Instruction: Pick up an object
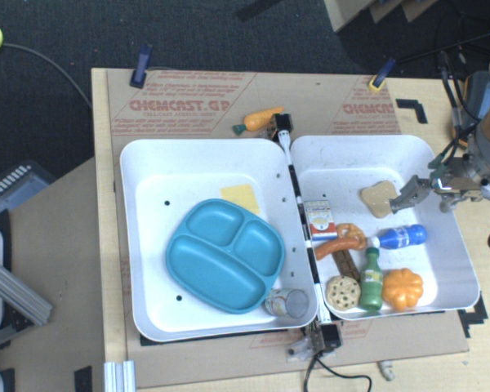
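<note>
1. The gripper (402,198) sits at the right bin's (343,147) far right side, low over the floor, its dark fingers reaching left toward a tan, bread-like slice (379,197). Whether the fingers are spread or closed cannot be made out, and nothing is visibly held between them

2. No single target is named, so the nearest candidates are that tan slice and the blue bottle (401,237) lying on its side just below the gripper. The slice looks flat; fingers closing from the side may slide over it or push it toward the bin wall instead of trapping it

3. The bottle is round and lies loose. A grip off its middle would likely roll it away, perhaps into the orange pumpkin (403,288) or the green bottle (371,279) near it

4. The bin's lower half is crowded: cookie (340,292), brown stick (345,261), orange pretzel-like toy (343,239) and small carton (318,216) lie close or touching. A descent there risks pinching two things, or knocking one aside

5. The left bin (147,178) holds a blue divided plate (224,254), a yellow card (242,195) partly under it and a small metal tin (291,303); these are well apart from the gripper and would need a long reach across the divider
</note>
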Robot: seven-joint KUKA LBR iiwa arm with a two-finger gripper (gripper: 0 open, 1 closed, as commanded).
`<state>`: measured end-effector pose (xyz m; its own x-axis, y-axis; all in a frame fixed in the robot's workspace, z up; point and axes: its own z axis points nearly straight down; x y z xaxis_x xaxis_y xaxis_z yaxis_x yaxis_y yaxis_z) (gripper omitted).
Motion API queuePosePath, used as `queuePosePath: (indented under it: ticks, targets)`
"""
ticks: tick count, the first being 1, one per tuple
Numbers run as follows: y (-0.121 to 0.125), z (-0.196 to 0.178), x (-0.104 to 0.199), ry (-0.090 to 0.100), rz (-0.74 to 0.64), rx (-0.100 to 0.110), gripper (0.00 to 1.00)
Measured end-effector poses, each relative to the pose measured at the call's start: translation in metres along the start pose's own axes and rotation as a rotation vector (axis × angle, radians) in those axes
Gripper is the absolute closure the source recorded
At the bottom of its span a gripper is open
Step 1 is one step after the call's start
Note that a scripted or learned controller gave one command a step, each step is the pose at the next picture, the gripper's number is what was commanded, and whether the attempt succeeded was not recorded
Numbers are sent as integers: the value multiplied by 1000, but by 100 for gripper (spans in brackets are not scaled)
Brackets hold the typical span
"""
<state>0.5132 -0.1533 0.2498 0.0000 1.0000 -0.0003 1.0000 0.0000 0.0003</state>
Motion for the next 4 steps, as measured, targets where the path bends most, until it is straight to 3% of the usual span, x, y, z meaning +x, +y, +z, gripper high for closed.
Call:
queuePosePath:
  ticks: [1, 2, 3, 4]
  targets:
    - [17, 115, 41, 1, 0, 3, 0]
    - [7, 159, 58, -10, 1, -24, 0]
    - [69, 153, 26, -1, 0, -1, 0]
    - [150, 165, -11, -1, -1, -1, 0]
